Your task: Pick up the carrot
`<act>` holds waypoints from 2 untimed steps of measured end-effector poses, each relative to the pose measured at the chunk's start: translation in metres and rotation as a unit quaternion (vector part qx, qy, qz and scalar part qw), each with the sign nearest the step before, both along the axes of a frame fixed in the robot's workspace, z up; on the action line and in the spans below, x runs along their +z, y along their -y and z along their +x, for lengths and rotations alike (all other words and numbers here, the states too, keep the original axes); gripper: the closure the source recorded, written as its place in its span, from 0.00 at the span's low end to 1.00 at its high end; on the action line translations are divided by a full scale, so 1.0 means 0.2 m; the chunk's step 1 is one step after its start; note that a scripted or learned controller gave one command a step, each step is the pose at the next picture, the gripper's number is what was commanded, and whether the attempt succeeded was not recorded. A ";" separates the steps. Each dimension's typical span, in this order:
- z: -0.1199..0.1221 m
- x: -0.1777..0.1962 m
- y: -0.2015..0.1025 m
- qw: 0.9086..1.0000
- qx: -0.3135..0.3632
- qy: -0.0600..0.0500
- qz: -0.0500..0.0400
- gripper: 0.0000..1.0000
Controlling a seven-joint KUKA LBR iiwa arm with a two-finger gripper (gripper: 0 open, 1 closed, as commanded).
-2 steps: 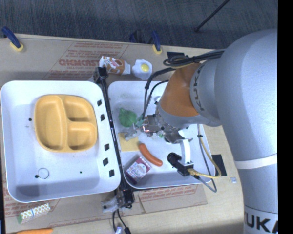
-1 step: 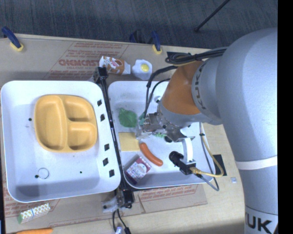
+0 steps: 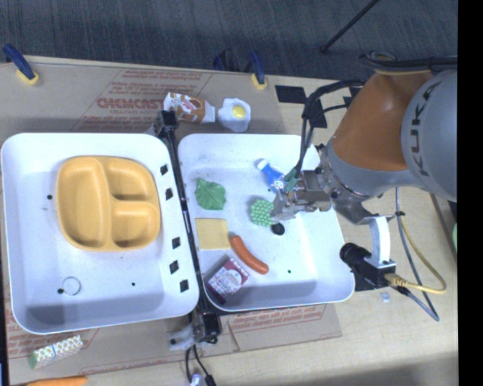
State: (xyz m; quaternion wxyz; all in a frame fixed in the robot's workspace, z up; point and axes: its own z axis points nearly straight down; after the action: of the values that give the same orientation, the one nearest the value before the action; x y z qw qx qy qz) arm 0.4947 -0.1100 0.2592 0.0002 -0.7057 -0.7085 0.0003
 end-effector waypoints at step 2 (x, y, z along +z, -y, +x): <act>-0.10 -0.81 -0.10 1.000 0.005 -0.004 0.001 0.00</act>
State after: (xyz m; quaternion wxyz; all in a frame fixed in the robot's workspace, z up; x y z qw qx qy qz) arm 0.4747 -0.0909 0.0975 0.0038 -0.7022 -0.7120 0.0019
